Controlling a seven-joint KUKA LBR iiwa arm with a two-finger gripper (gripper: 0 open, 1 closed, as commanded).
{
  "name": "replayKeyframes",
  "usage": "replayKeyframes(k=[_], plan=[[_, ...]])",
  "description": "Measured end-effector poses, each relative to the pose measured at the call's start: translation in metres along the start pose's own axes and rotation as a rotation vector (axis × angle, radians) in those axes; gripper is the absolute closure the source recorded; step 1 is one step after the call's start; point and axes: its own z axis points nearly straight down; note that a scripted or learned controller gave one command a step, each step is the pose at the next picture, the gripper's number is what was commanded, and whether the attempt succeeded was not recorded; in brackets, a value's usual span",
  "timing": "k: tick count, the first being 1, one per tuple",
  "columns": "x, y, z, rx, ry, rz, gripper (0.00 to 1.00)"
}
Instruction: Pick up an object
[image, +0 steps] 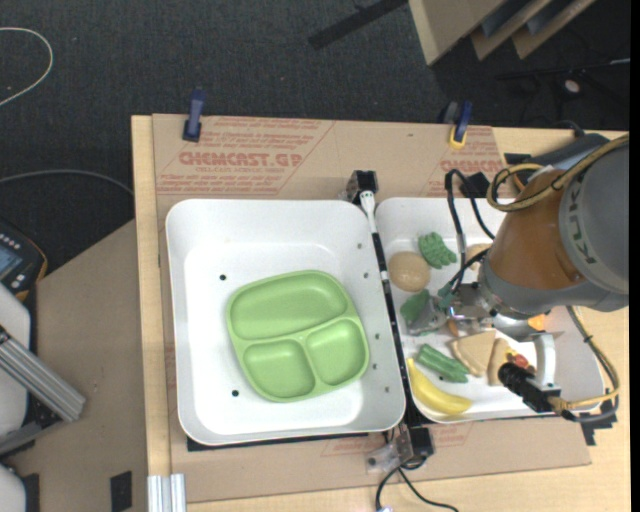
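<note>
Yellow banana (438, 394) lies at the near edge of the right bin (395, 215), with a green pod (441, 362) and a toast slice (474, 352) just behind. The gripper (447, 312) hangs low over this clutter, half hidden by the arm (560, 245); whether it is clenched cannot be told. Dark green pieces (416, 306) sit blurred beside it. Farther back lie a tan ball (407, 270) and a green leaf (436, 248). The left bin (190, 240) holds a green tray (295, 332).

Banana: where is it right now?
In the camera view the banana lies in the right bin, at its near left corner, just below the green bean-like piece and left of the gripper's black hardware.
</note>
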Motion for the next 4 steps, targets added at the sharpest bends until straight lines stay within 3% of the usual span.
replayKeyframes(k=[1, 2, 3, 4], plan=[[-0.004, 0.004, -0.018, -0.014, -0.005, 0.002, 1.00], [0.014, -0.045, -0.109, -0.007, -0.003, 0.001, 1.00], [0.164, -0.044, -0.104, -0.006, 0.001, -0.014, 1.00], [0.105, -0.016, -0.228, -0.021, -0.005, 0.006, 1.00]])
